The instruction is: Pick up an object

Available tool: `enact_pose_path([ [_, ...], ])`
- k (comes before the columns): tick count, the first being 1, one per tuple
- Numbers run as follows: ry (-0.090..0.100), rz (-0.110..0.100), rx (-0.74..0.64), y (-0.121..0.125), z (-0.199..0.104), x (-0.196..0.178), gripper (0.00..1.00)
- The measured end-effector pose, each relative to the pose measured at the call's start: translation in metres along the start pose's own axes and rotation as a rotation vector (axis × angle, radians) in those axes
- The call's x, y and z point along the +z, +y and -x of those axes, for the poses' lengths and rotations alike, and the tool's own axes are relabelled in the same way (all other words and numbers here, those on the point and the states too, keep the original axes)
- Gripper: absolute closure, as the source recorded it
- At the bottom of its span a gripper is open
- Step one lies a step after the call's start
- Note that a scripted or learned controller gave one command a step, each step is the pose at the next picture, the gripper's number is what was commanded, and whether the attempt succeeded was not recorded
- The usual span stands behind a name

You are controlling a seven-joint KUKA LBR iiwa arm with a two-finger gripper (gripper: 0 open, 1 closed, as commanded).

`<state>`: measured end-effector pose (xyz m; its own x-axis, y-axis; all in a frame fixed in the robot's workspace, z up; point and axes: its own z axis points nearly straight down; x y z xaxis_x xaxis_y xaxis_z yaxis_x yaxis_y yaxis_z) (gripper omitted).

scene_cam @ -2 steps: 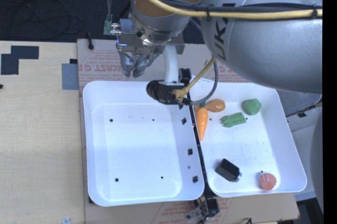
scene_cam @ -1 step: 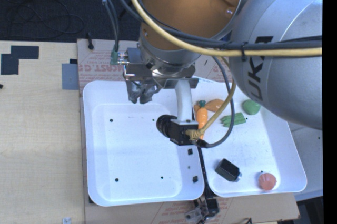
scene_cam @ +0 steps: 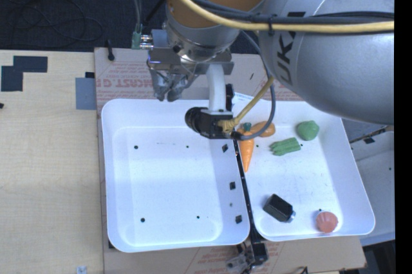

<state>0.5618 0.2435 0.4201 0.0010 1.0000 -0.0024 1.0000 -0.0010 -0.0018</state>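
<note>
Bins point(scene_cam: 167, 237): glossy white plastic. Tabletop point(scene_cam: 45, 170): pale matt wood. Arm point(scene_cam: 335, 28): smooth grey metal. Block point(scene_cam: 279, 208): matt black.

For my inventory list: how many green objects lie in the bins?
2, both in the right bin: a round green piece near its far edge, and a long green piece beside it. The arm may hide others.

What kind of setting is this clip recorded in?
Probably a robotics lab bench: a KUKA arm over two white bins, toy food like a carrot, and loose cables behind.
</note>
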Motion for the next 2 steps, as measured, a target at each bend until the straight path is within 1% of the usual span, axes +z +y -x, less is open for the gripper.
enact_pose_path([
  [1, 0.008, 0.010, -0.005, -0.0505, 0.0003, -0.1261, 1.00],
  [2, -0.002, -0.006, -0.010, -0.0492, -0.0014, -0.1264, 1.00],
])
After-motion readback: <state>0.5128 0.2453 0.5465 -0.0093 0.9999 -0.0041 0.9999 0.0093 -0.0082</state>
